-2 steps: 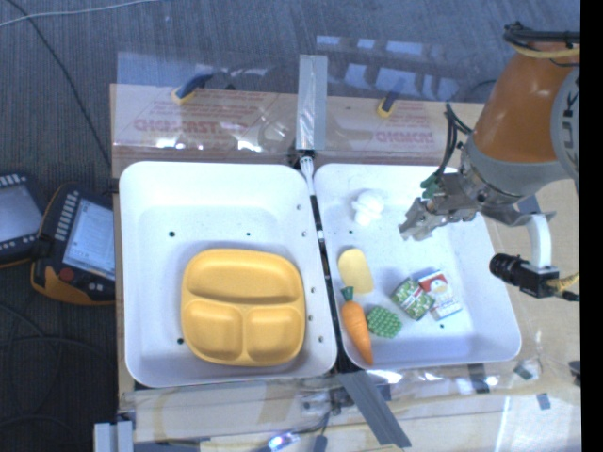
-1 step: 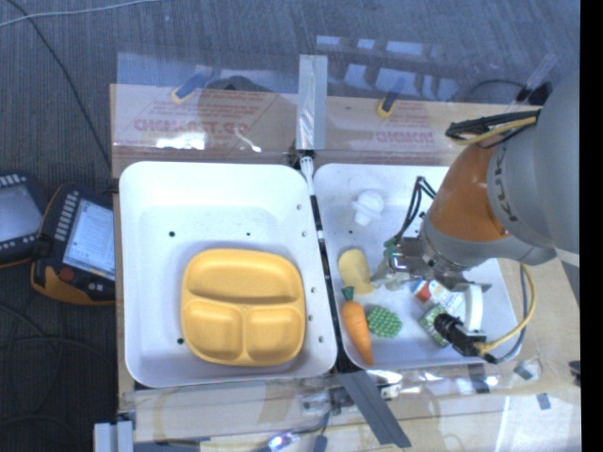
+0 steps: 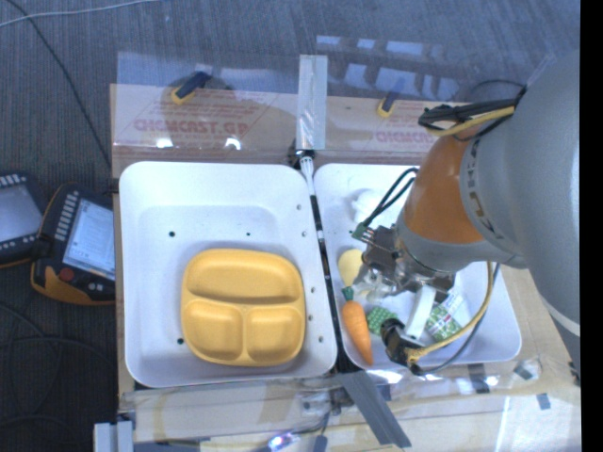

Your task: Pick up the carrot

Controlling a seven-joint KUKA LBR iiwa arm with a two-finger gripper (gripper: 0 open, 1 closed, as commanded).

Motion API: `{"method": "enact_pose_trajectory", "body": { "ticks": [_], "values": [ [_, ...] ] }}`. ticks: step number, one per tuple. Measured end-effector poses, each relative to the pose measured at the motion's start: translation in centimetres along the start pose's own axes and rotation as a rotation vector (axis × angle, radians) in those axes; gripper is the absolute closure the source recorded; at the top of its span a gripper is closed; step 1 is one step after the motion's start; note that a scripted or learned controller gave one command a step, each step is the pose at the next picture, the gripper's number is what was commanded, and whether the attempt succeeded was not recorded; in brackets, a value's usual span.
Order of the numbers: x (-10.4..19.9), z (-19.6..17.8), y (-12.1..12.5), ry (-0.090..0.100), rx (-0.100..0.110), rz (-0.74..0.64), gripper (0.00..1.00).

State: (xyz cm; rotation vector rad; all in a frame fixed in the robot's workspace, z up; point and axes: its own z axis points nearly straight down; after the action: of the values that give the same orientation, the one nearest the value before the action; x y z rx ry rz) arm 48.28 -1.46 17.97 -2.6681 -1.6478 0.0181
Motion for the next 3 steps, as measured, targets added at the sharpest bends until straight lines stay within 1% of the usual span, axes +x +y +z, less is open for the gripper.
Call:
{"method": "enact_pose_trajectory", "body": {
  "ticks": [1, 2, 3],
  "values": [
    [3.1, 0.0, -1.7, -0.002, -0.002, 0.351, 1.0],
    [2.9, -16.2, 1.1, -0.002, -0.006, 0.259, 1.0],
    [-0.7, -17.3, 3.0, -0.003, -0.004, 0.214, 1.0]
  ]
}}
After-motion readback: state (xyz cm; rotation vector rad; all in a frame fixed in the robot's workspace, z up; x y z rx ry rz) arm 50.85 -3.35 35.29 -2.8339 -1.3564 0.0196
